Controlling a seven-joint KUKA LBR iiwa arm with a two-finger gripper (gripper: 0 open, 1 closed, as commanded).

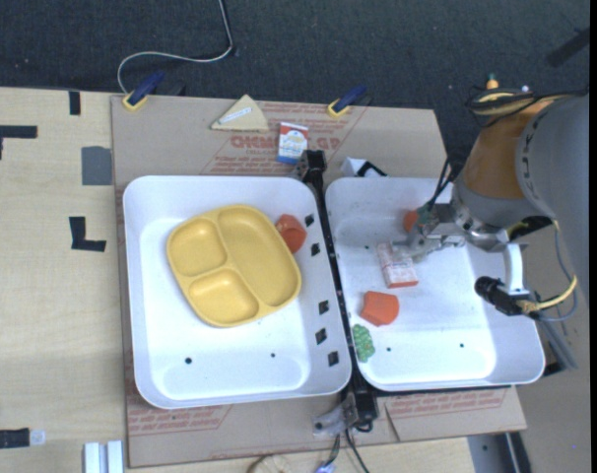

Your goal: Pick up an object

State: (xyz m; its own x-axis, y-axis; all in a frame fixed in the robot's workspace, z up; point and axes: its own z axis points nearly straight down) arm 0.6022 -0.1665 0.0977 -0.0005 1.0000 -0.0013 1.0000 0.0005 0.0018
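Gripper [422, 241] low in right bin [476, 358], upper-middle part, just above the small pink-and-white packet [398, 266]. Finger spread and contact with packet: cannot tell, tip too small and dark against the bin floor. Nothing seen lifted clear of the floor. Arm [535, 166] entering over right rim of that bin, orange band above wrist, black cable looping by the bin's right edge.

Small orange piece [410, 220] just beside wrist, toward the bin's far edge. Orange block [380, 308] nearer the front, left of centre, apart from packet. Green item [362, 341] at front-left corner of right bin, against the wall.

Left bin [146, 363]: yellow divided plate [232, 262], three compartments, lying centre to far side, tilted relative to bin walls. Orange-red object [293, 233] touching plate's right edge, close to bin's right wall.

On cardboard sheet [180, 136] behind bins: small red-white-blue carton [293, 144] upright near the divider, tan wedge [241, 115] to its left. Blue-yellow clamps [141, 92] at sheet's far edge.
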